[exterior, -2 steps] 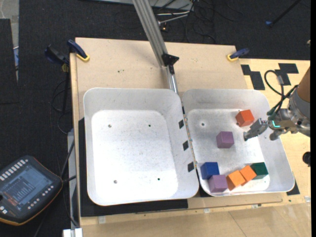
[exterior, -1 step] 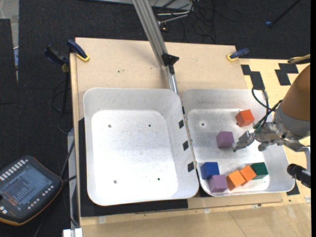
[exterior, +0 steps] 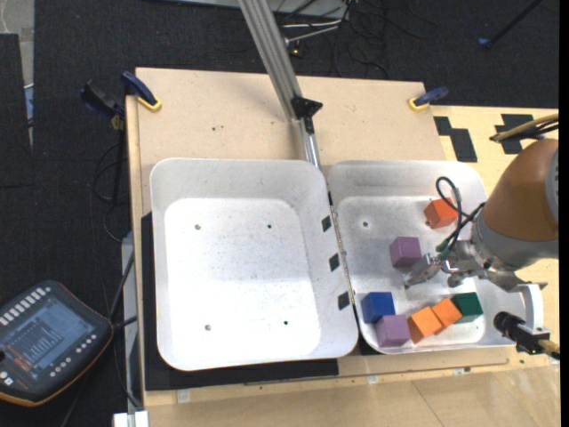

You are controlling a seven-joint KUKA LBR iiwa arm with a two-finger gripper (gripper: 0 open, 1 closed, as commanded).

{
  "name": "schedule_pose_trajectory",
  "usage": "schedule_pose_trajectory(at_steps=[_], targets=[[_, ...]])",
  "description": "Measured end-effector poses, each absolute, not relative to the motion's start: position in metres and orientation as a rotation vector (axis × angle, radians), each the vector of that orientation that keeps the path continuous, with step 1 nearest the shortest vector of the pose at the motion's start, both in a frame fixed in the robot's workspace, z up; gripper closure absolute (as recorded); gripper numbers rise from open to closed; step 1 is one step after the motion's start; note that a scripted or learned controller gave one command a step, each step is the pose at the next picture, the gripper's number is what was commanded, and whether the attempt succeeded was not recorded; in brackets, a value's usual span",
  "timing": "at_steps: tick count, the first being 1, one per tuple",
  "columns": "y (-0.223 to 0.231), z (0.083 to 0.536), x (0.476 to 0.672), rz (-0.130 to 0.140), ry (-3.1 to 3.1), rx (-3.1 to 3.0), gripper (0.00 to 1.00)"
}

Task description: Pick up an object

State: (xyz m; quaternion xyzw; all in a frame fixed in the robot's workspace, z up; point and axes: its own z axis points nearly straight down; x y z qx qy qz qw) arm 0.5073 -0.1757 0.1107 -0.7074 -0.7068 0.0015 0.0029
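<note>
A single fixed camera looked down at a slant from above the bench (exterior: 267, 114), far enough back to take in both white bins: the left bin (exterior: 178, 238) sat near the middle of the frame, the right bin (exterior: 373, 185) toward the right side. Dark floor showed along the top and left, and the arm (exterior: 526, 207) entered from the right.
</note>
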Motion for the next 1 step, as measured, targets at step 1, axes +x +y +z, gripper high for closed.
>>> schedule_pose_trajectory(at_steps=[1], targets=[[-0.1753, 0.0946, 0.5074, 0.001, -2.220, -2.222, 0.00]])
